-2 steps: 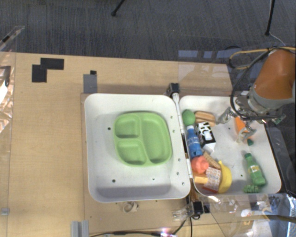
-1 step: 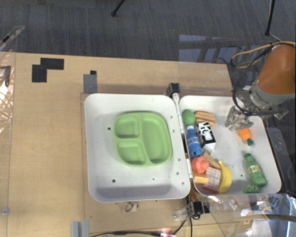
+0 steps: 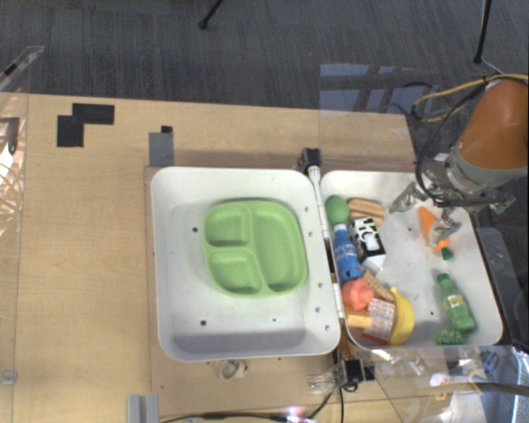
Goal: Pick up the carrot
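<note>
Light wood bench (image 3: 74, 273) w/ black tape marks (image 3: 81, 122) at upper left, dark grey carpet floor (image 3: 248, 45) beyond far edge, clear acrylic panel (image 3: 364, 87) at rear, thin dark stand legs (image 3: 213, 11) on floor, cables (image 3: 273, 413) along near edge

You see the small orange plastic carrot (image 3: 431, 226) lying slantwise on the white floor of the right bin, toward its far right side.

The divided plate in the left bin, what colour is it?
Light green; the divided plate shows plainly in the camera view, lying in the left bin.
</note>
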Motion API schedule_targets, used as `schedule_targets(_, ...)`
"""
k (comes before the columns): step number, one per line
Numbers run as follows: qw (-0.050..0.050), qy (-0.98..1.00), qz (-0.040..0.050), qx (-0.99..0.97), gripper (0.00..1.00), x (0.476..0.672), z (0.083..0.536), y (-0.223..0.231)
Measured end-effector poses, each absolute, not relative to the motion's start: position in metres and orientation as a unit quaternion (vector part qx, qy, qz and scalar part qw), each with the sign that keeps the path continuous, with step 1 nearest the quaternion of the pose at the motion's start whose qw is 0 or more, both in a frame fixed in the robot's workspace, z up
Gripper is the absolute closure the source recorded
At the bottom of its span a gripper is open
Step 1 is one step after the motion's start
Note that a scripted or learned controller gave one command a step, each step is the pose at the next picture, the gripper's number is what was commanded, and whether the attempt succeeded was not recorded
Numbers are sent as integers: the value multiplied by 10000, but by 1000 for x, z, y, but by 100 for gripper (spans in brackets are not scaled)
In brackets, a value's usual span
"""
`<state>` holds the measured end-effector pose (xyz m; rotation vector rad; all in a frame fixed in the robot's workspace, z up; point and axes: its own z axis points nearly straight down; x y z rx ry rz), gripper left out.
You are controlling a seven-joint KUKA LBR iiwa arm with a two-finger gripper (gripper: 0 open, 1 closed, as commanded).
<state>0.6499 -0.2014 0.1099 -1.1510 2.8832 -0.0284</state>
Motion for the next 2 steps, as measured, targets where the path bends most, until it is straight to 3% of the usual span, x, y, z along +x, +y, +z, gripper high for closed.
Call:
schedule_targets(1, 142, 8833, -43, -4685, 0, 647, 97, -201)
schedule_targets(2, 206, 8836, -119, -4676, 100, 651, 113, -204)
